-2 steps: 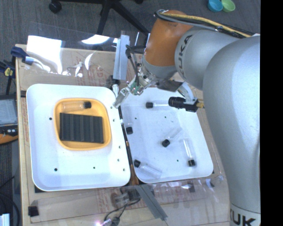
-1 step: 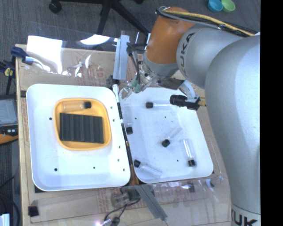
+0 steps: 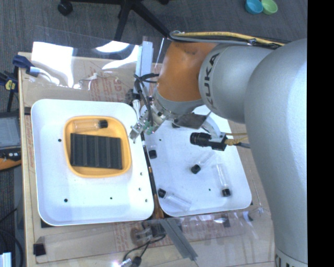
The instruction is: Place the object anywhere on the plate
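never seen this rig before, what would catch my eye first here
The big grey arm with its orange band fills the upper right, reaching down over the seam between the two bins. Next is the yellow plate in the left bin, with a clear vial on its top edge. More vials lie scattered in the right bin.

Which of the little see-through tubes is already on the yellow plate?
The tube lying at the top of the yellow plate, above the black insert. The others lie in the right bin.

office chair base (image 3: 125, 13), green and blue cups (image 3: 262, 5)
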{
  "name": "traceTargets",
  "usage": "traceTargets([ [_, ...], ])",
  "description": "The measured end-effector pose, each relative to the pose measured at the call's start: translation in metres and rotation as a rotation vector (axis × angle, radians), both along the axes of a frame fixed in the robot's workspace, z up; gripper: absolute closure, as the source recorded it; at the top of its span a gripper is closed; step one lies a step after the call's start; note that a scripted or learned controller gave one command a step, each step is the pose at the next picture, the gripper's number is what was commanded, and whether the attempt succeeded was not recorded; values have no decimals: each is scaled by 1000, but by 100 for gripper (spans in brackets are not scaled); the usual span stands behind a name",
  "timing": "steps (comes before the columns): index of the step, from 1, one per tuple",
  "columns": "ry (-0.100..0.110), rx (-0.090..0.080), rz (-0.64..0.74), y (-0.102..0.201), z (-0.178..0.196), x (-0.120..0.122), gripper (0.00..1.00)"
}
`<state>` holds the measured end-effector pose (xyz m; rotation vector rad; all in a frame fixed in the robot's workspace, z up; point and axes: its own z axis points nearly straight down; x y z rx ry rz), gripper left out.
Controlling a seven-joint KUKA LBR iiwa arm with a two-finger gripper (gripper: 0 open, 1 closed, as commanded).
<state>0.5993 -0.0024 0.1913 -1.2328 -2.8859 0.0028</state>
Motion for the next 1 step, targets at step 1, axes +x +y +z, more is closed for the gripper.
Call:
traceTargets([
  [1, 0, 0, -1, 0, 0, 0, 0],
])
